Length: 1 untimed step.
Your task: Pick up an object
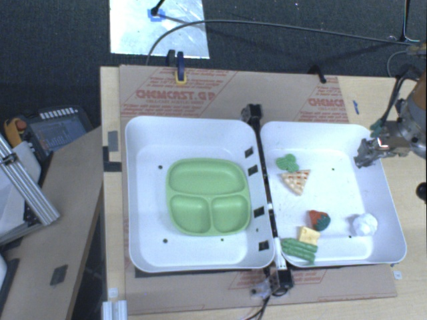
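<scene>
Rightward, hand (366, 153) over bin rim (380, 172)

- Broccoli (287, 162), green, right bin's upper left.
- Waffle (295, 180), tan wedge, just below it.
- Strawberry (318, 219), red-green, lower middle.
- Cheese (308, 235), yellow.
- Beans (298, 249), green, front edge.
- White lump (364, 225), lower right.

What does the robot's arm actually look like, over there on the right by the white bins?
What shows of the arm is grey metal, with a hint of orange at the picture's edge. It ends in a small dark grey gripper, blocky and mechanical, with a tiny bright spot on it.
</scene>
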{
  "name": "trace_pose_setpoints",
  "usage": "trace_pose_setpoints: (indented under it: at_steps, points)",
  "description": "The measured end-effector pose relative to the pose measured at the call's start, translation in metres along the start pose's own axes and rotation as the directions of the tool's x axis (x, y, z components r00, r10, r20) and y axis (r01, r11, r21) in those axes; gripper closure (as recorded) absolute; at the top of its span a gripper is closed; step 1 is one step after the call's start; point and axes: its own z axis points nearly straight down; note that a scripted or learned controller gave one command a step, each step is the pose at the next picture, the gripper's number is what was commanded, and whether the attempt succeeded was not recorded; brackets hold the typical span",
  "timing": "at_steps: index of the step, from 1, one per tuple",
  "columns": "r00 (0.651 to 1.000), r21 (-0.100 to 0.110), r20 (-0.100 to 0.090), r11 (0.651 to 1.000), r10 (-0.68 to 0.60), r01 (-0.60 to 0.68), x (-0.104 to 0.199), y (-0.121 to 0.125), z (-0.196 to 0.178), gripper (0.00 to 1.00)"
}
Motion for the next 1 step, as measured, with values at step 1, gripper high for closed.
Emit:
trace_pose_setpoints:
  at_steps: [1]
  points:
    - [1.000,0.004,-0.003,1.000,-0.004,0.004,0.0505,0.0037,-0.0006,1.00]
